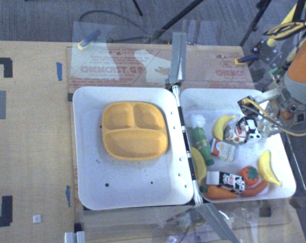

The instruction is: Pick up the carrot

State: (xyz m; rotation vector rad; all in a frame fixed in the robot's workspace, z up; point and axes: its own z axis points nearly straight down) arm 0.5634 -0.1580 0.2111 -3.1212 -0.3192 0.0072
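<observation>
**Carrot at the near wall of a crowded bin, arm well apart from it**

Carrot (219,192) lies flat along the near wall of the right-hand bin (213,105), its green end toward the divider between the two bins. A black-and-white box (229,181) sits just behind it, apparently touching. A tomato (249,174) and a curved red-orange piece (258,189) crowd its other end. The arm (294,92) reaches over the far right part of the same bin, near a cow-patterned item (246,130) and well apart from the carrot.

Likely faults from here:
- The bin wall and the box leave little room on either side of the carrot, so a descent could land on either one.
- A grasp could close on the red-orange piece, which is similar in colour.
- A tapered body may slip out if it is pinched near one end.

Whether the jaws are released or clenched cannot be told, because cable and bracket clutter that region. Where the carrot ends and the red-orange piece begins is also hard to make out.
</observation>
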